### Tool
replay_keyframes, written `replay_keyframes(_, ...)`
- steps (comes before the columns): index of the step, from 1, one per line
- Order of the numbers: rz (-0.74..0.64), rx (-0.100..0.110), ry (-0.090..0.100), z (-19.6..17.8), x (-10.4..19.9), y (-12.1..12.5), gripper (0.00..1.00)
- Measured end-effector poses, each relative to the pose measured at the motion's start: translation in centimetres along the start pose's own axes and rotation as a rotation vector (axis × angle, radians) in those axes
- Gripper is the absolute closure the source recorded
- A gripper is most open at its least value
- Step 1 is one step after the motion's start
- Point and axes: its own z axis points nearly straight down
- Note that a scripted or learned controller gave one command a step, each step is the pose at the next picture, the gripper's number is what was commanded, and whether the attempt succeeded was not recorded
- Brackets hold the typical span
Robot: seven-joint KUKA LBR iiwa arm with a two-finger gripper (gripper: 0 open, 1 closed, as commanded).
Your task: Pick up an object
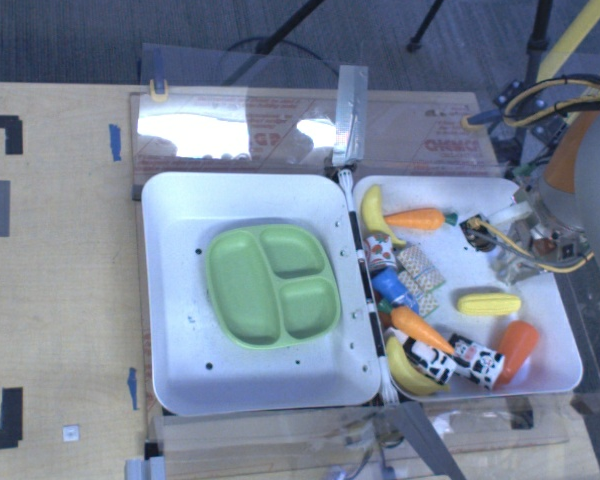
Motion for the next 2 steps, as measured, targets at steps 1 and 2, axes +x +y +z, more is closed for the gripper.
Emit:
replay_keyframes(1,-0.002,-0.005,0.009,-0.10,-0.58,-0.22,1.00)
replay_keyframes(2,-0.003,-0.007,0.011,-0.13,-0.91,-0.32,1.00)
